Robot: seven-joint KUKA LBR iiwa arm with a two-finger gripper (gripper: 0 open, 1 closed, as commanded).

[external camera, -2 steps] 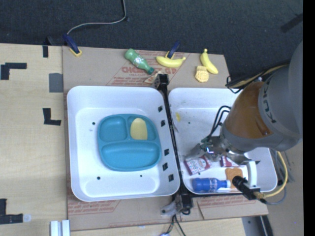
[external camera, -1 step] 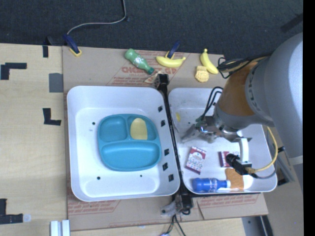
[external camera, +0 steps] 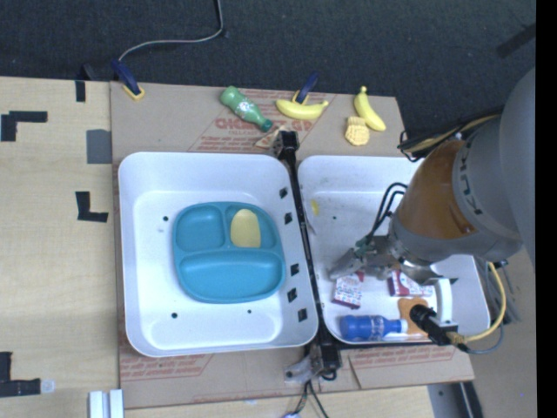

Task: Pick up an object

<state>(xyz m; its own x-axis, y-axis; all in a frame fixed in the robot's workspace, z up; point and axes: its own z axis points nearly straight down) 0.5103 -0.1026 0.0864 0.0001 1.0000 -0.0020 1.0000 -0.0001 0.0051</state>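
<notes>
My gripper is low inside the right bin, near its left half, and its fingers look open with nothing seen between them. Just below it lies a small purple-and-white packet. A blue bottle lies on its side along the bin's front wall. A red-and-white packet and an orange piece sit to the right, partly hidden by the wrist.
The left bin holds a blue divided plate with a yellow item in its upper right compartment. Behind the bins on the cardboard lie a green bottle, two bananas and a corn piece.
</notes>
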